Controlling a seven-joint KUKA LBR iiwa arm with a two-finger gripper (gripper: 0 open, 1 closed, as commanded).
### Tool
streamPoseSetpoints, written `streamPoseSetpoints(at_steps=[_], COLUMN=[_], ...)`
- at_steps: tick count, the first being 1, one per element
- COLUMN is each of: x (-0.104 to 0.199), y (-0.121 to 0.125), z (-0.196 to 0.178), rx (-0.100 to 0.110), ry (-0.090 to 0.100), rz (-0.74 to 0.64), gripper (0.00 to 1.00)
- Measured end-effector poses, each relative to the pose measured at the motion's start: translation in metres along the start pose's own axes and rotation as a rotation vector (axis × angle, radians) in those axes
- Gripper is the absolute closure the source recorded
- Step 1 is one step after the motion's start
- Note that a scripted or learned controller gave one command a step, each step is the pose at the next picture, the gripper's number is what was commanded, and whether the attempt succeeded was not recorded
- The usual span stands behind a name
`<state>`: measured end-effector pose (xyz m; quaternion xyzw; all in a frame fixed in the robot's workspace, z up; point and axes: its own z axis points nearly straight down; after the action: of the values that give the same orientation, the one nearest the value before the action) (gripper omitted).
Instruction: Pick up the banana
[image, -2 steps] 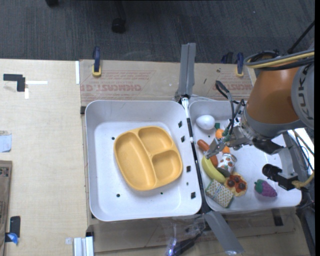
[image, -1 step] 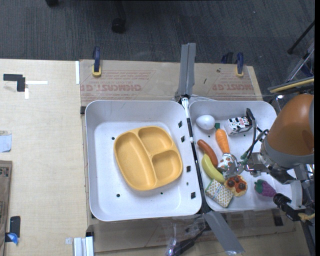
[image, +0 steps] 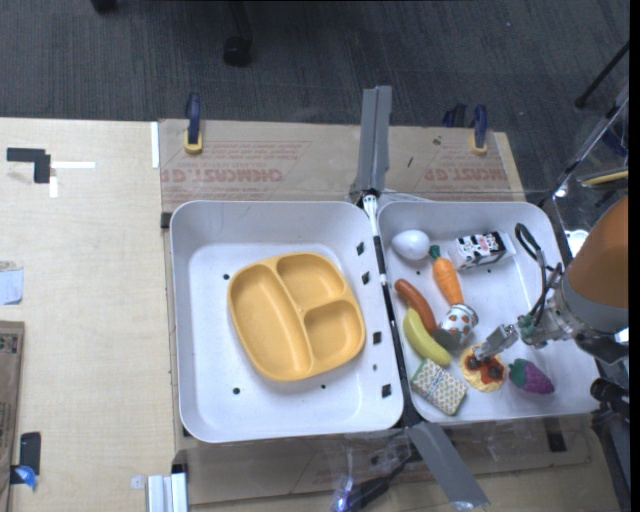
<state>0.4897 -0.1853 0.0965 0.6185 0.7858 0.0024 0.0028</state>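
Gripper (image: 487, 349), at lower right of the frame, hangs over the right bin (image: 540, 218); we cannot tell its opening. We find the banana (image: 425, 337) just left, beside a sausage (image: 414, 303).

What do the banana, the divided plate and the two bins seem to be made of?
Banana: probably moulded plastic toy, with smooth, even yellow skin. Divided plate: likely matte plastic, uniform yellow-orange with soft rounded ridges. Bins: seemingly thin white plastic, slightly glossy, with rounded corners.
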Motion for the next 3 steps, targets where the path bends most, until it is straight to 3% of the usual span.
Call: streamPoseSetpoints(at_steps=[1, 2, 3], x=[0.087, 0.071, 0.057], y=[0.009, 0.049, 0.06], z=[-0.011, 0.005, -0.071], rx=[0.007, 0.006, 0.007], ry=[0.004, 0.002, 0.001], rz=[-0.428, -0.389, -0.268], gripper=[0.0, 0.0, 0.0])
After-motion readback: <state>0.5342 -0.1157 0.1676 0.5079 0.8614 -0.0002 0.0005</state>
